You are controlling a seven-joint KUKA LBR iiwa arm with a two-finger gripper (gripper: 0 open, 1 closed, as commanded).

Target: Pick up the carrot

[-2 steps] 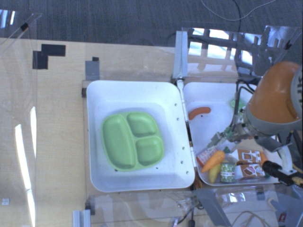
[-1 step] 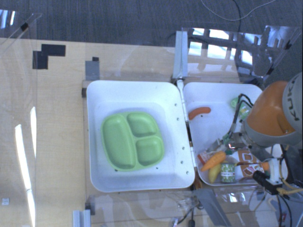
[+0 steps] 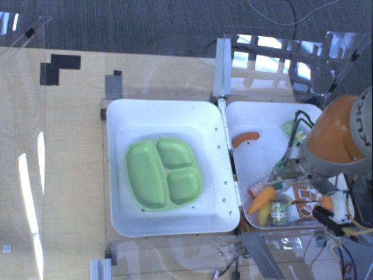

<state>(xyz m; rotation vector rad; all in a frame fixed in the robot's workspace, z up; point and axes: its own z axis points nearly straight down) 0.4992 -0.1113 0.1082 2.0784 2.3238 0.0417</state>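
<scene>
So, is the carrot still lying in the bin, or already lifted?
Still lying in the bin. The carrot rests at a slant on the floor of the right bin, near its front-left corner. The gripper is just beside it, not around it.

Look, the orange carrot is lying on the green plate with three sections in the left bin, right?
Not quite. The camera view shows the orange carrot lying in the right white bin, near its front corner beside other small items. The green plate with three sections does sit in the left white bin.
</scene>
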